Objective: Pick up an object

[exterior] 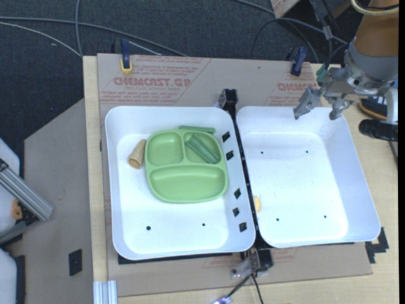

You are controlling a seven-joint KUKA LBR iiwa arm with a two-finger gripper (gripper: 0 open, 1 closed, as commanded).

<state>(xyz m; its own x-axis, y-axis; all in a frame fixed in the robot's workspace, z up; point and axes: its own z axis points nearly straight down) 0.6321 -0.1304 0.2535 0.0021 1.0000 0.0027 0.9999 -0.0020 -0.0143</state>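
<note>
Fingers spread apart, empty, hang above right bin's far edge.

arm: upper right, wrist down | claw: fingers spread, nothing between

Tool open above right bin rim; green plate, cone in left bin.

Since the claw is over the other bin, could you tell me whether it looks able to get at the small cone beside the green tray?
Probably yes: the cone lies exposed on the bin floor, left of the green tray, nothing covering it.
</note>
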